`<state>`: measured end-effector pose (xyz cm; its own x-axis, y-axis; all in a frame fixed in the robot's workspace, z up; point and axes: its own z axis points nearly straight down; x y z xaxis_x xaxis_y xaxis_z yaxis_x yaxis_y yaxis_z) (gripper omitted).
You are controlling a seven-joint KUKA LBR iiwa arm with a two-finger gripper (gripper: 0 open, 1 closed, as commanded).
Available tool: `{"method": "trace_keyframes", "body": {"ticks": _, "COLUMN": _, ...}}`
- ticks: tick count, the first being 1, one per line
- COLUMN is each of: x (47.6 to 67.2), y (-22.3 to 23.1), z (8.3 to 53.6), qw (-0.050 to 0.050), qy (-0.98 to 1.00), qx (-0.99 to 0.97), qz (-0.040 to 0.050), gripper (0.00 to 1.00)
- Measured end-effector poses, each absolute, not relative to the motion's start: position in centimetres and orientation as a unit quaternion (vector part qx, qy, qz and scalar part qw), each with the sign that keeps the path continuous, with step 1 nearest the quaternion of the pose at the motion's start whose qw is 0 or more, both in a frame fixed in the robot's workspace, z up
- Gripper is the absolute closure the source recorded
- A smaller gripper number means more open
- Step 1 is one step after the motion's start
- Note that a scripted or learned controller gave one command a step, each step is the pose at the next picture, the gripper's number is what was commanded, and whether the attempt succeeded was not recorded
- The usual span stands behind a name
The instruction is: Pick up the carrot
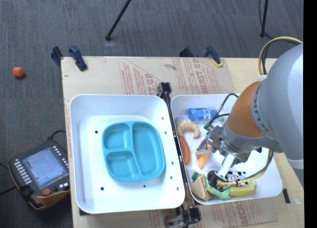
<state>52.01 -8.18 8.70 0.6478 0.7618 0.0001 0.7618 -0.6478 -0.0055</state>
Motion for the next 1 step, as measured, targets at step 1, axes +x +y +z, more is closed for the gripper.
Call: {"method": "trace_keyframes", "body": {"ticks": 1, "x": 52.01, "y": -8.19, "z": 8.70, "qw": 0.002, "qy": -0.420, "qx": -0.908, "qz": 0.0011, "gripper": 0.00}}
